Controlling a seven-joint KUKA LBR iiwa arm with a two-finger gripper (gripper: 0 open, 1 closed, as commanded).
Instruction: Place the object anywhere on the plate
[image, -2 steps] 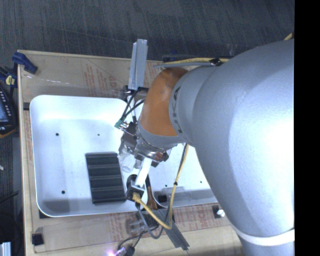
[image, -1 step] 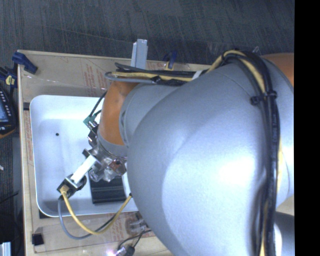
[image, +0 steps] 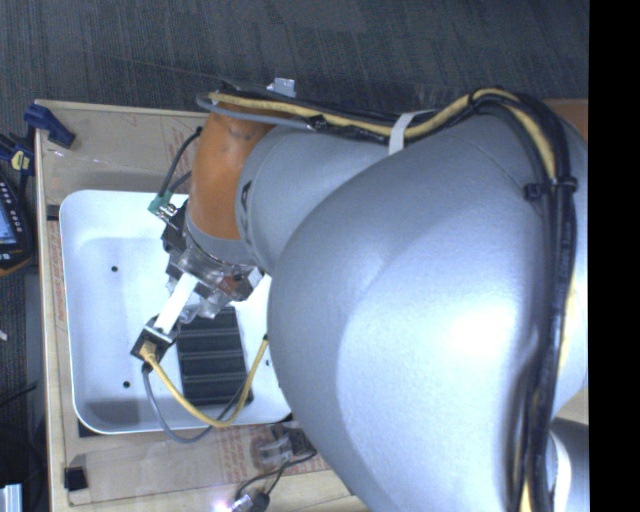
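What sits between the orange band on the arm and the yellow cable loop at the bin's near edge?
In the camera view, the tool hangs there over the white bin, between the orange band and the yellow cable loop.

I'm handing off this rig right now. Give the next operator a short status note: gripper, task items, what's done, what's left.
Gripper: low inside the left white bin, under the orange wrist band; finger state cannot be judged from this view.
Task items: the grey arm covers much of the bench, so the object and plate cannot be located.
Done: nothing can be confirmed.
Left: find the object, grasp it, set it on the plate.
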